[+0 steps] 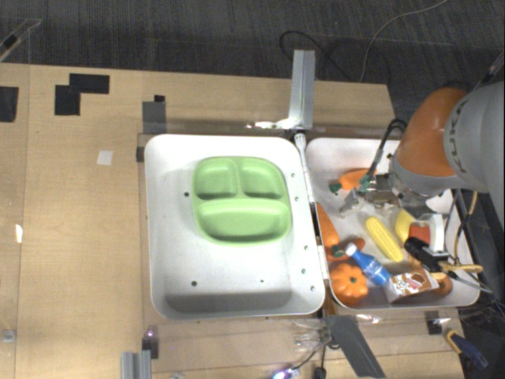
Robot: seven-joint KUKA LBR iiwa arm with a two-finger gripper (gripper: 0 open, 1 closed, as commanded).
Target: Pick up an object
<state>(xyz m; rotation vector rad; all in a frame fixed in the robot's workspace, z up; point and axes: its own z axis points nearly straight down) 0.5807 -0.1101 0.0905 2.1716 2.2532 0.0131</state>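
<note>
Nearest candidate to grab is the corn cob [384, 238], lying loose mid right bin [316, 155], w/ a carrot [353, 180] by the bin's upper wall, a pumpkin [349, 283], a blue bottle [369, 266] and a small carton [409, 285] crowding the bin's near side. End effector [359, 193] sits low between carrot and corn; can't tell its state. Nothing visibly held. Left bin [158, 235] holds a green divided plate [241, 198]. Desk [71, 235] around both. Risk, imo: things packed tight, so a descent may nudge neighbours or close on nothing; round corn could roll out.
</note>
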